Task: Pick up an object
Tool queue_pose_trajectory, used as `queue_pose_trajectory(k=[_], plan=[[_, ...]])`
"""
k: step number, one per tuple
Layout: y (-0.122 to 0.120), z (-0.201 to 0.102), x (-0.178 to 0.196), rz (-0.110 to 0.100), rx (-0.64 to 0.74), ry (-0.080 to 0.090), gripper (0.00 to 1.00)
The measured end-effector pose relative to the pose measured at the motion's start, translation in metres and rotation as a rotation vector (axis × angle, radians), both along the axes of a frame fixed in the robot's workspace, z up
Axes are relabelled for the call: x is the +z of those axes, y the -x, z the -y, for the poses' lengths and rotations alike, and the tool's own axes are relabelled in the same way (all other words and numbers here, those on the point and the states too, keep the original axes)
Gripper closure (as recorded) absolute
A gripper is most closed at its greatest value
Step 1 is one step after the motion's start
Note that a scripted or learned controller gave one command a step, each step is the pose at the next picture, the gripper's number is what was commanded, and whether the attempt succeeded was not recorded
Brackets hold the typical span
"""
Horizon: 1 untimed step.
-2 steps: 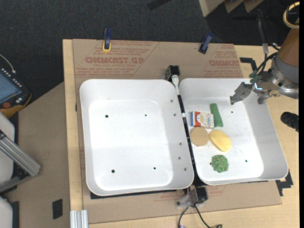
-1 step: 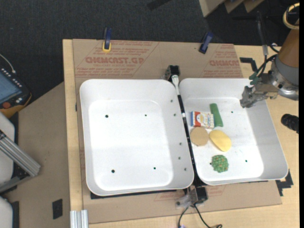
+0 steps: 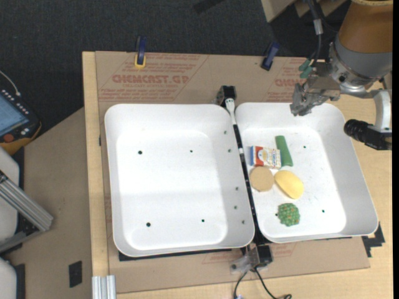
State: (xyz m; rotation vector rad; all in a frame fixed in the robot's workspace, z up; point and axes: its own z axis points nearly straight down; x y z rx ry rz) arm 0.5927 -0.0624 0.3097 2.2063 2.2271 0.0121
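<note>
Cardboard-topped bench point(image 3: 187, 73) with two white bins: the right bin point(image 3: 358, 198) has a green stick point(image 3: 284, 151), small carton point(image 3: 265, 157), tan disc point(image 3: 262, 180), yellow lump point(image 3: 289, 184) and green ball point(image 3: 288, 214). The gripper point(image 3: 303, 104) hangs over that bin's far edge, can't tell its grip.

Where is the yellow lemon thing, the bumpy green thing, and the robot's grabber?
yellow lemon point(image 3: 289, 184), camera view, middle of its rounded top.
bumpy green ball point(image 3: 288, 214), camera view, its middle.
gripper point(image 3: 303, 106), camera view, at its fingertips above the right bin's far edge.
</note>
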Motion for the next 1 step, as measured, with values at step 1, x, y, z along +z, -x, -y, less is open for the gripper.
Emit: queue_pose_trajectory(k=[1], plan=[[-0.0073, -0.1149, 0.1279, 0.008, 0.005, -0.004, 1.0]])
